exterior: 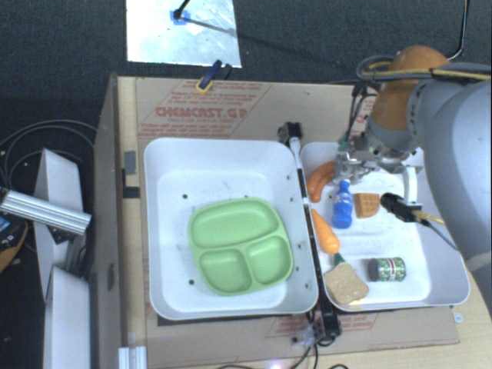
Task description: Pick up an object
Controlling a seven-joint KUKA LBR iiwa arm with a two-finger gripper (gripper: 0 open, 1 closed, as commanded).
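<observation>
Blue bottle [343, 207] under gripper [355, 165], hotdog [320, 178], carrot [325, 232] beside

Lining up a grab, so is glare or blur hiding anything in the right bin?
Camera view: even light, soft shadows; no glare on the right bin. The can, carrot and blue bottle read clearly. The hand sits in a dark, cluttered patch, its fingers unclear.

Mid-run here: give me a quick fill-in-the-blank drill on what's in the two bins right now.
1. The green divided tray lies in the ____ bin.
2. The claw hovers just above the ____ bottle in the right bin.
3. The small can lies on its ____.
4. The carrot lies along the right bin's ____ wall.

Missing words: left; blue; side; left
</observation>
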